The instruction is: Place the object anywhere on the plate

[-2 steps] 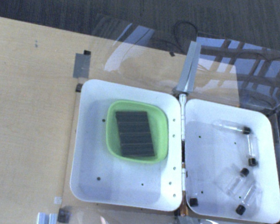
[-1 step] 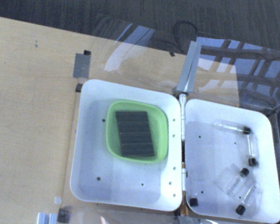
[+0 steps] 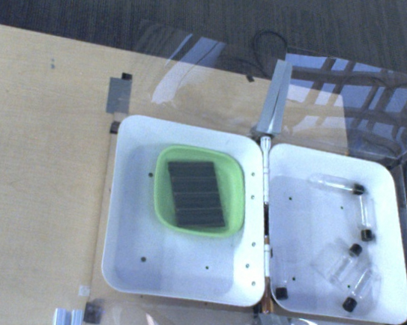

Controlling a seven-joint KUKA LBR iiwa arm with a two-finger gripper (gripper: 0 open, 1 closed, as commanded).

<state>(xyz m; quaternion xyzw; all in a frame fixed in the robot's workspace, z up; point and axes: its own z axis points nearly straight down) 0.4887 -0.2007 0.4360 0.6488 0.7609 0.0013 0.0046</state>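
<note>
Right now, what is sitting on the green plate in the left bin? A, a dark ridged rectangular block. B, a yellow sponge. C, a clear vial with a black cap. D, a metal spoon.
A: a dark ridged block lies flat on the green plate in the left bin, while the clear vials lie in the right bin.

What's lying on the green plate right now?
A dark ribbed rectangular block lies on the green plate, inside the left bin. The plate surface beneath the block is hidden.
</note>
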